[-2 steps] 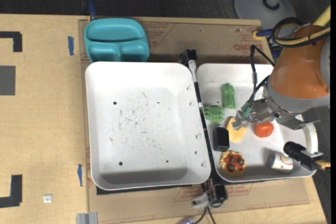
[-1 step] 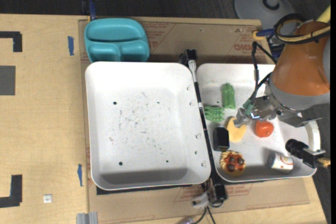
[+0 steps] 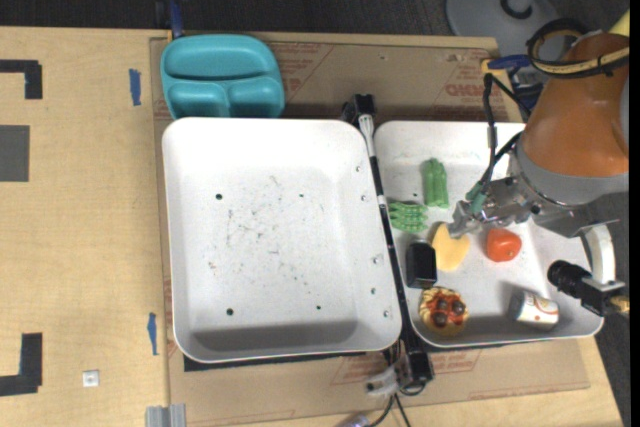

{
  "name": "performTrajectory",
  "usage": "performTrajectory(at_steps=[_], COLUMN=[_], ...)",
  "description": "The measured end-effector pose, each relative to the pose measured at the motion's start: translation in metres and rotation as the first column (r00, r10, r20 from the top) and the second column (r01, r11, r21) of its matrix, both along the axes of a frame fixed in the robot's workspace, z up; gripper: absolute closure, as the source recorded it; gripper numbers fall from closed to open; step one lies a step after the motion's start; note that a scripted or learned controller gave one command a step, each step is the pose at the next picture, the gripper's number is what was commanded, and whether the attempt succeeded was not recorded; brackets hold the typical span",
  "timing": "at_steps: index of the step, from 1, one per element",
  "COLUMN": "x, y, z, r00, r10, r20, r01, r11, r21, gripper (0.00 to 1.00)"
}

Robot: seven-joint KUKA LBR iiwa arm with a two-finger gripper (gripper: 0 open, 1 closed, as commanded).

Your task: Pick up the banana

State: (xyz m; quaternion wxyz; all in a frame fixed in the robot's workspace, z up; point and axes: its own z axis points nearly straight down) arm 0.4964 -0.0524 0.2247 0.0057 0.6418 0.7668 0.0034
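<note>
The arm [image 3: 575, 130] is cut off by the right edge and covers the right bin's [image 3: 455, 147] far corner. The gripper [image 3: 468, 220] overlaps the top of the banana [image 3: 451, 250]; finger state is unreadable. The bottom edge crops the desk [image 3: 80, 245].

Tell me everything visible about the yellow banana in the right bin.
The yellow banana looks like a short, stubby plastic toy, pale yellow and smooth. It lies flat on the floor of the right white bin, near the left wall, its upper tip under the gripper. A small black block sits against its left side.
</note>
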Motion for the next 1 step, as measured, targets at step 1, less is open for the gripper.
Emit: performTrajectory(at_steps=[1], x=[0.0011], y=[0.0000], z=[0.0101], r00=[1.000], r10=[0.000], r20=[0.003], r01=[0.000], r11=[1.000], r21=[-0.001], gripper=[1.00])
